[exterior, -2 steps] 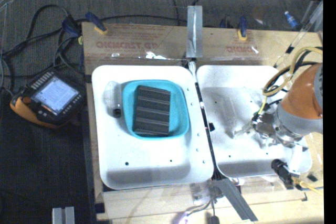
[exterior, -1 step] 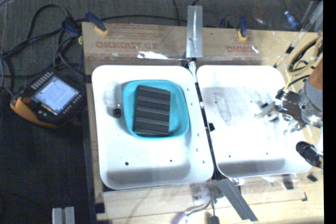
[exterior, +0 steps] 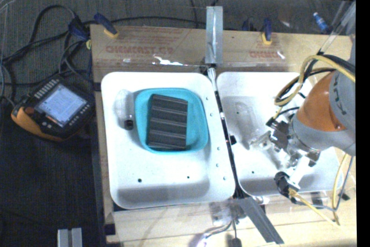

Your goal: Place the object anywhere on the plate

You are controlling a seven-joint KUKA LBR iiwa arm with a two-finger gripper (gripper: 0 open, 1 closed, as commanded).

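Object: a dark ribbed block (exterior: 168, 121) already lay flat on the plate, in the left-centre of the frame.
Plate: the plate (exterior: 199, 124) was turquoise, squarish with rounded corners and smooth, and sat in the left bin (exterior: 156, 188).
Other item: a small translucent bottle with a dark cap (exterior: 122, 108) lay touching the plate's left edge.
Gripper: the gripper (exterior: 277, 142) hung over the right bin (exterior: 254, 107), centre-right of the frame; whether its jaws were released or clenched, I could not tell.
Doing it well: the block looked placed, so I judged the arm should lift clear without reaching back toward the plate.
Surfaces: the bins were glossy white plastic and shallow.
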